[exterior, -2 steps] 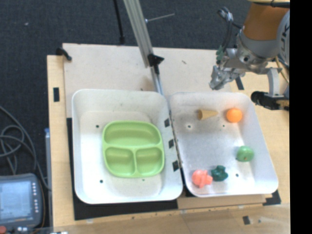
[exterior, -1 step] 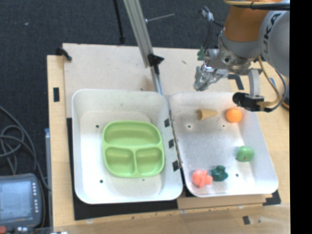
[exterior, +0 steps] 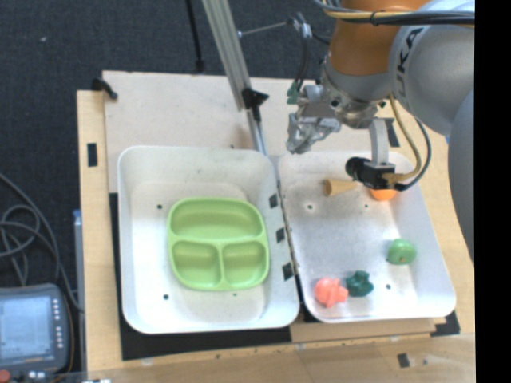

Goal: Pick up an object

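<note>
My gripper (exterior: 301, 140) hangs over the back left corner of the right bin (exterior: 423, 238), near the divide between the two bins, with nothing seen in it. A tan cone (exterior: 338, 187) lies in the back of that bin, just right of and nearer than the gripper. An orange piece (exterior: 384, 194) sits a little further right. At the bin's right side rests a light green round toy (exterior: 401, 251). Near its front edge a dark green toy (exterior: 359, 283) lies beside a pink toy (exterior: 329, 292).
The left bin (exterior: 144, 214) holds a light green divided plate (exterior: 218, 242). A slanted metal post (exterior: 231, 54) rises behind the bins, close to the gripper's left. A monitor (exterior: 28, 329) stands off the bench at the lower left.
</note>
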`<state>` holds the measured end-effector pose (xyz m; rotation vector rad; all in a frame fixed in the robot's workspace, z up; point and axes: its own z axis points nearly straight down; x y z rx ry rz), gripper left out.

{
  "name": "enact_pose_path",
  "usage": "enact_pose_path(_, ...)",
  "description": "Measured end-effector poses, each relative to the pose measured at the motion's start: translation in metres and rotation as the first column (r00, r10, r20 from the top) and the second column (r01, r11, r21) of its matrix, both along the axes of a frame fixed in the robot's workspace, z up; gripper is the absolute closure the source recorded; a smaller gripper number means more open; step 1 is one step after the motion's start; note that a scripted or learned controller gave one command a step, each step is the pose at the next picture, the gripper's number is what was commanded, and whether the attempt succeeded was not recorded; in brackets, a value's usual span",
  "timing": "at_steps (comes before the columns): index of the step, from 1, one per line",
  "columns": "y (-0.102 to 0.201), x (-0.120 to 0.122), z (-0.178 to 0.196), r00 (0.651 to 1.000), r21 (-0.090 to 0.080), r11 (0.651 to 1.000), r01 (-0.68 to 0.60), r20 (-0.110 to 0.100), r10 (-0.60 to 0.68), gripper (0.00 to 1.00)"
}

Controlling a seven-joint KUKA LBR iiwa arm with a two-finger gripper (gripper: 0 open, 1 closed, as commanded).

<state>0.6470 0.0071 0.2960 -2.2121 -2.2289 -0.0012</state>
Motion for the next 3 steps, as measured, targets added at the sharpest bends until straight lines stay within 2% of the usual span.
enact_pose_path(2, 0.083, -0.020, -0.013, 1.000, -0.001, 1.000, 0.001, -0.001, -0.001, 1.00)
enact_pose_path(3, 0.080, -0.019, -0.013, 1.000, -0.001, 1.000, 0.006, 0.000, -0.006, 0.00)
